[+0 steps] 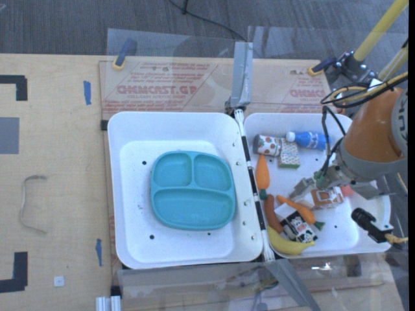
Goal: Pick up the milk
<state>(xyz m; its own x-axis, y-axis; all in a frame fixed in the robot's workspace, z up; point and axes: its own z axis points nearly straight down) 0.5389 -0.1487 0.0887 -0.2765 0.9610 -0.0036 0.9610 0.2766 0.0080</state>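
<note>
the milk carton, small with a red-and-white print, lies at the far left of the right bin, well apart from the gripper, which hangs to its near right over a tan packet; how far it is open cannot be told. a smooth teal divided plate sits in the left bin. the bench is pale wood.

Grey arm, orange band, black cables.
</note>
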